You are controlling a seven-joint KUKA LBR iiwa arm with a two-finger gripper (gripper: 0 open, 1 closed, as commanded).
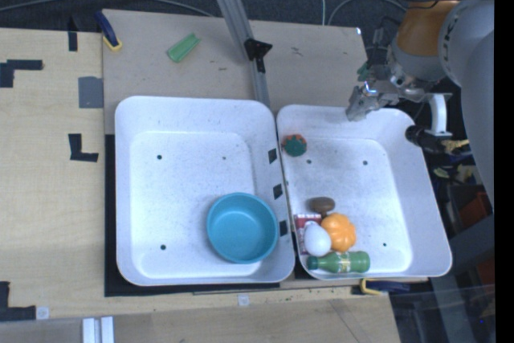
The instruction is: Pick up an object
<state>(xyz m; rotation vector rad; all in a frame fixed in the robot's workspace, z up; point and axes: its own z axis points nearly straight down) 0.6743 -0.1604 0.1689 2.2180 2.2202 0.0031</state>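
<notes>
We see our claw (pixel 359 105) hovering over the far edge of the right bin (pixel 418 197); we cannot tell how it is set. The things to pick lie well apart from it, bunched in that bin's near left corner: an orange (pixel 340 230), a white egg (pixel 317 239), a brown lump (pixel 322 205) and a green bottle (pixel 340 262) lying along the near wall. A small green ball (pixel 295 144) sits nearer, by the left wall.

In the right bin I see a small green-and-red ball (pixel 295 144) alone near the far left corner, and clustered at the near left: a brown oval (pixel 322 205), an orange fruit (pixel 339 231), a white egg (pixel 317 240), a red-white box (pixel 305 221) and a green bottle (pixel 340 262) lying flat.
</notes>
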